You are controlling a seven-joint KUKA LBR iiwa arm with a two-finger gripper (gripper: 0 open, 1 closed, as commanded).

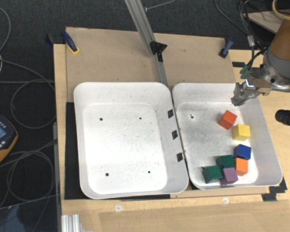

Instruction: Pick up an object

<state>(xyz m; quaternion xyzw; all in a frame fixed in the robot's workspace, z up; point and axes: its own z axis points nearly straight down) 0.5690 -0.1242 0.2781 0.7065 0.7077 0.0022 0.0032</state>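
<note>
Orange-red cube sits at five o'clock just beside the gripper, whose state I cannot tell; descending off-centre could nudge it toward the yellow cube.

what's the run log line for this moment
phase: approach | gripper: above right bin, near red block | holding: nothing seen | blocks: all in right bin

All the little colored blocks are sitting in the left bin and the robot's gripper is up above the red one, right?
Not quite. The blocks, such as the red block and the yellow block, sit in the right bin, not the left bin. The camera view shows this. The gripper is indeed just above the red one.
</note>
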